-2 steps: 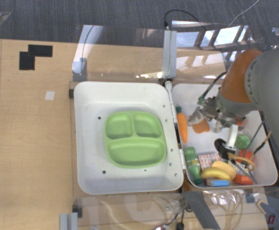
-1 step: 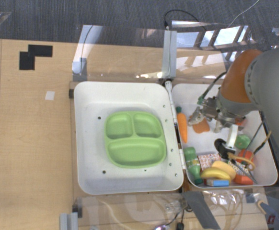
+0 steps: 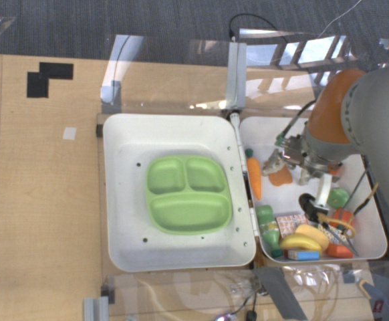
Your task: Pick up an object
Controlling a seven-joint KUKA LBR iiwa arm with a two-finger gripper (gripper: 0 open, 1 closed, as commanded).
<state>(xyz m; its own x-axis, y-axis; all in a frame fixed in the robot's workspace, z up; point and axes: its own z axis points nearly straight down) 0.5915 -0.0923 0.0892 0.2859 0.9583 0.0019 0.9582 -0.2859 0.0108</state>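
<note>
My gripper (image 3: pixel 275 162) hangs low over the upper left part of the right bin (image 3: pixel 379 241), with the orange-banded wrist behind it to the right. Directly beneath its tip lies a small orange-brown piece (image 3: pixel 283 177); whether they touch is unclear. An orange carrot (image 3: pixel 252 177) lies along the bin's left wall, just left of the gripper. Toward the front of this bin sit a yellow banana (image 3: pixel 304 237), a blue piece (image 3: pixel 305 255), a small printed box (image 3: pixel 289 223), two green pieces (image 3: pixel 265 214) and red pieces (image 3: pixel 342 251). Another green piece (image 3: pixel 338 197) sits at the right.
The left bin (image 3: pixel 124 246) holds a green divided plate (image 3: pixel 188 194) at its middle. A metal divider post (image 3: pixel 236 72) rises behind the seam between the bins. Bare wooden bench (image 3: pixel 41 199) stretches to the left.
</note>
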